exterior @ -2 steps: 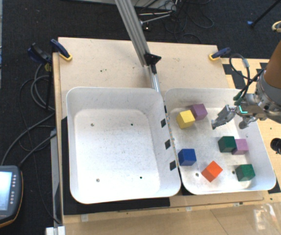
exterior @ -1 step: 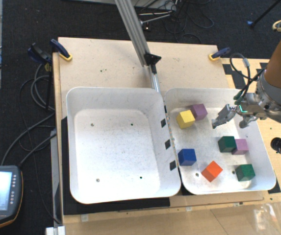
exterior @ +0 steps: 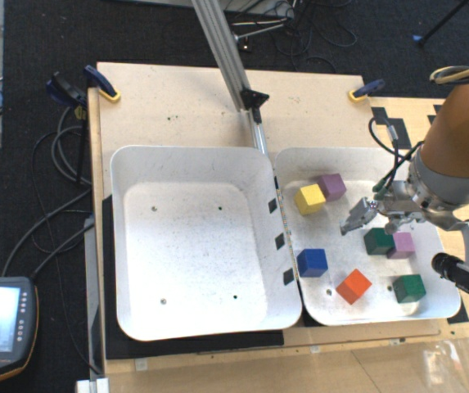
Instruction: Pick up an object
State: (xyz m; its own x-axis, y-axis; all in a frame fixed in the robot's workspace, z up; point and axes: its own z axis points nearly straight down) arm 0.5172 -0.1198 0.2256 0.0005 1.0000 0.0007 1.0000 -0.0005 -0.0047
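Reaching in from the right, the arm (exterior: 455, 150) poises its jaws, apart, above a green cube (exterior: 377, 241).

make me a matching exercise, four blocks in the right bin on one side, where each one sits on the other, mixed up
Things:
1. yellow block
2. blue block
3. orange block
4. purple block

Places:
A. nearest the bin's front edge of the four
B. touching the yellow block, on the side toward the arm
C. by the divider between the bins, in front of the yellow block
D. up against the purple block, on the side toward the divider

Pairs: 1-D, 2-C, 3-A, 4-B
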